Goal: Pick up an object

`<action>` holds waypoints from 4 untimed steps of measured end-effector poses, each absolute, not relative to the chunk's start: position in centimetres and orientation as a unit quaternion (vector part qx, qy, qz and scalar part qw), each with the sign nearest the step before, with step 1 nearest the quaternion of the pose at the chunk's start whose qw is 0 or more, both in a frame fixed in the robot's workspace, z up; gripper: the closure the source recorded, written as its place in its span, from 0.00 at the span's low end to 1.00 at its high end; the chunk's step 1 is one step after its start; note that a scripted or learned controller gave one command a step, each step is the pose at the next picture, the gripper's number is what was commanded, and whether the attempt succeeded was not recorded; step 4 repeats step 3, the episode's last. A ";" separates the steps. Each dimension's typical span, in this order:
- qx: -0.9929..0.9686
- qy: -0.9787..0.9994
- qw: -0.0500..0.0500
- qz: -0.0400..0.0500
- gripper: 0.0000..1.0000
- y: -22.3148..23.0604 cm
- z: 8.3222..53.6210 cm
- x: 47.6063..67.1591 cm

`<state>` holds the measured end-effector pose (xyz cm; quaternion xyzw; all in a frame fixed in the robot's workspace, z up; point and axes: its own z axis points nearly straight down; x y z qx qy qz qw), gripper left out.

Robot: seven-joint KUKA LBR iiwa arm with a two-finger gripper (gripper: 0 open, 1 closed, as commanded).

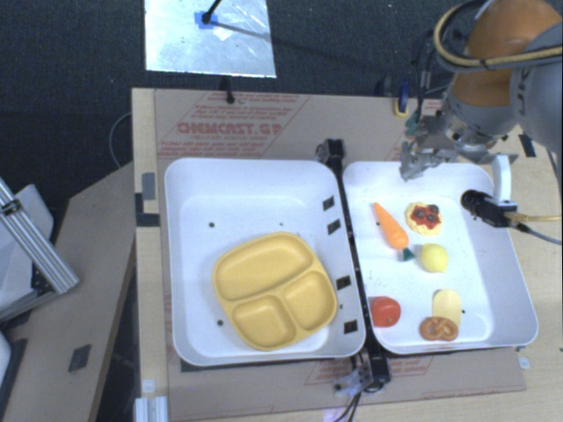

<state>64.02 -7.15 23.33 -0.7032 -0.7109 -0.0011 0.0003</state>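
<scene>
yellow tray [274, 299], orange carrot [390, 225], red tomato [384, 311], white bins [255, 183]

Toy foods [390, 225] (six) in right bin [501, 271]

One fixed overhead camera, slanted down, both white bins [264, 170] in frame

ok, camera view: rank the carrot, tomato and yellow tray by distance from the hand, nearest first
1. Carrot: right bin, far half, just below and left of the hand.
2. Tomato: right bin, near-left corner, well down from the hand.
3. Yellow tray: left bin, across the divider, farthest.
</scene>
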 end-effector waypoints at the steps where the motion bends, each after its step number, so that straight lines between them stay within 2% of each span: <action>1: -0.704 -0.711 0.001 -0.001 1.00 -1.7 22.2 64.5; 3: -0.704 -0.711 0.000 -0.001 1.00 9.1 20.6 64.5; 4: -0.704 -0.711 0.000 -0.001 1.00 9.1 20.6 64.5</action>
